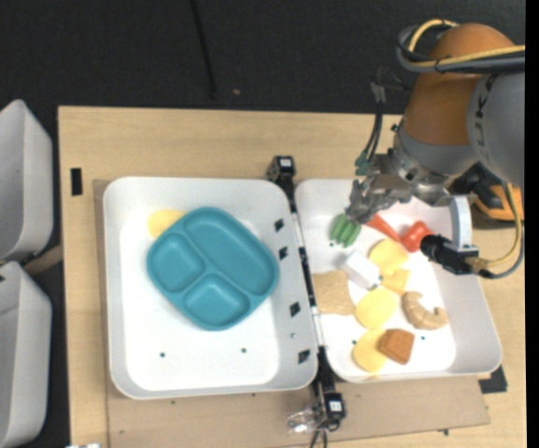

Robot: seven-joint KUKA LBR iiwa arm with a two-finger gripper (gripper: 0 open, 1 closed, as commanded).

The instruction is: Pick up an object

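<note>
Two bins: left bin (129,343) has a blue tray (213,266); right bin (470,339) has toy food.
Gripper (367,208): low over the green piece (346,230); finger state, I cannot tell.
Progress: early; nothing visibly lifted, grasp and lift remain.

- A pale wooden tabletop (194,138) is seen from above, its surface evenly lit
- Dark floor (157,35) is spread behind it, crossed by a thin black line (202,40)
- Two white padded shapes (3,189) are placed at the left edge, one behind the other
</note>
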